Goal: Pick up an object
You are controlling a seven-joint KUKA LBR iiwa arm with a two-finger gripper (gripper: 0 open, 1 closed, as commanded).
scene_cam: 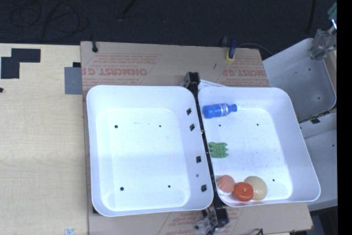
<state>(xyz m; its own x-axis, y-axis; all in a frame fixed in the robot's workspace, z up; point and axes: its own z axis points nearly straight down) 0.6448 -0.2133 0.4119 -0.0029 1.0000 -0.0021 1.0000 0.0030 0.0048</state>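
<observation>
The right bin [300,143] holds several small objects. A blue bottle [219,110] with a white cap lies on its side near the bin's back left corner. A small green bumpy piece [218,149] rests by the left wall, about halfway down. Clustered in the front left corner are a pinkish piece [224,182], a red round object [243,191] and a beige round object [257,186], all touching or nearly touching.
The left bin [99,173] adjoins the right one along a black clipped divider [199,135]. Both stand on a cardboard sheet [143,66]. A grey metal plate [300,77] lies at the right, and a blue and yellow clamp [231,49] at the cardboard's back edge.
</observation>
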